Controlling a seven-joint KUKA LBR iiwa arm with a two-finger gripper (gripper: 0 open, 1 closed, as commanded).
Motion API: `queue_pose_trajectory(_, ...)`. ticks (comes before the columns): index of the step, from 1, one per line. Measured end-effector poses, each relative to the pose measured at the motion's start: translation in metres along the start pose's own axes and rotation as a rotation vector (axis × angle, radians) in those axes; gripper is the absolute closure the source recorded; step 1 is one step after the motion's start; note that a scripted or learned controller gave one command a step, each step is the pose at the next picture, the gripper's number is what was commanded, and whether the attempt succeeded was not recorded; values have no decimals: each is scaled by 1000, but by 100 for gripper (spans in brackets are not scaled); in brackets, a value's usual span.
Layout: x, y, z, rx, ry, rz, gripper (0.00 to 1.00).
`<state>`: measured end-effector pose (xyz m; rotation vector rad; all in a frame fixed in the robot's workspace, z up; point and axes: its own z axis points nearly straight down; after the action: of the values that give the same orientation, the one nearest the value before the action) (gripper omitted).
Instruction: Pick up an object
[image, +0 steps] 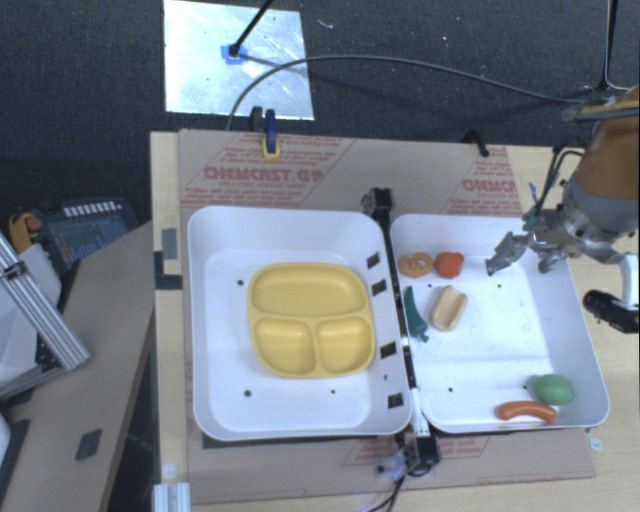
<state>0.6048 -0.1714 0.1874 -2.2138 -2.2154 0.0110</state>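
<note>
**Gripper over right bin, nothing grasped**

Observed two white bins side by side on the bench. Left bin (215, 300) carried a yellow divided tray (305, 318), sitting about centre. Right bin (570, 330) carried all the loose items.

Arm (610, 175) reached in from the right, grey with orange band above the wrist. Gripper (522, 252) sat over the far part of the right bin, fingers spread apart, released, with nothing between them.

Candidate objects, largest down:
- bread roll (448, 307), left-centre of right bin, lying tilted.
- green round item (552, 389), near right corner.
- orange sausage (526, 411), just beside the green item, against the near wall.
- pretzel (415, 264), far left of right bin.
- red tomato (450, 264), touching or just beside the pretzel; closest thing to the gripper.
- dark green strip (412, 314), hard against the bin's left wall.

Risks judged from here:
- Tomato and pretzel close together: could nudge one while closing on the other, or pinch both.
- Tomato round, likely to squirt out from an off-centre grip.
- Sausage and green strip too near walls: finger collision probable.
- Descent onto bare floor between items would close on nothing.
</note>
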Motion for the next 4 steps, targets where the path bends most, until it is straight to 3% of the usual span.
queue_pose_trajectory(1, 1, 3, -8, -13, -2, -3, 0)
queue_pose_trajectory(3, -2, 12, 79, -11, -2, -2, 0)
queue_pose_trajectory(4, -1, 13, 103, -12, -2, -3, 0)
